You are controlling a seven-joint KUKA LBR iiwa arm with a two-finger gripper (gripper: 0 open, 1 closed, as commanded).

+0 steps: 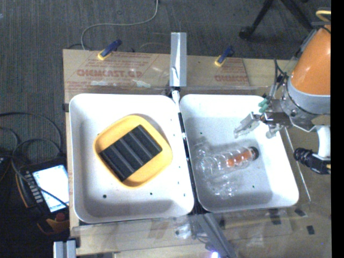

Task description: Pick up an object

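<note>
Gripper hangs open and empty above clear plastic bottle in right bin.

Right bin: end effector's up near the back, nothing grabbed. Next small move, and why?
Probably bring the end effector down and toward the front of the right bin, over the clear plastic bottle. The bottle lies on its side just in front of the fingers, apart from them, with nothing between them. It is the closest thing to grasp; the yellow-and-black tray sits in the other bin.
</note>
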